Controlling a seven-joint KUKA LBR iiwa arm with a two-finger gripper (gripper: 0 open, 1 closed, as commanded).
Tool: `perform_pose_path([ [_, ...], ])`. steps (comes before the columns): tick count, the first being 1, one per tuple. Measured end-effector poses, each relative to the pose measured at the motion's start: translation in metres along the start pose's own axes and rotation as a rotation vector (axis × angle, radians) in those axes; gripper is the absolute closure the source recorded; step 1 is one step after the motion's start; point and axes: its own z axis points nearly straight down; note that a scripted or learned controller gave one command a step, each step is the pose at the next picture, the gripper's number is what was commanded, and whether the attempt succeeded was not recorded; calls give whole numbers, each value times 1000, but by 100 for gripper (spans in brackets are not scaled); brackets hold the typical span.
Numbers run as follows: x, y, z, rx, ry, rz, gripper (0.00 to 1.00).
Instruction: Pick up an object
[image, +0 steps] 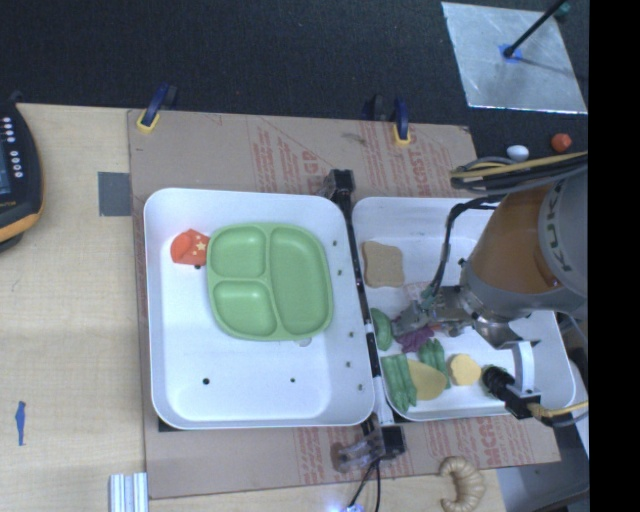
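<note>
**Arm low over the right bin's toy food**

I see 2 white bins side by side at the middle of the frame. The left bin (180, 390) carries a green 3-compartment plate (270, 280) near its upper centre, with a small red object (188, 247) marked in yellow touching the plate's upper left edge.

The right bin (400, 215) holds the pickable items. A tan, square slice like bread (383, 265) lies in its upper left part. Along the lower left I see a small green piece (381, 329), a long green pod-like piece (399, 381), a yellow wedge (427, 380), another green piece (432, 353) and a round yellow piece (464, 370), all close together. A purplish item (413, 320) sits just above them.

The arm (520, 250) comes in from the right of the frame, and the gripper (440, 312) sits low by the purplish item. I cannot tell how it is set, nor whether anything is in it.

A curled tan object (463, 483) lies on the bench at the bottom of the frame.
</note>
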Motion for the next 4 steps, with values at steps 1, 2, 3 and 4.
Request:
perform_pose_path([
  [1,0,2,-16,-6,2,0,100],
  [2,58,31,-122,-10,4,-3,100],
  [3,54,27,-116,3,2,4,0],
  [4,-8,64,-95,0,-1,10,0],
])
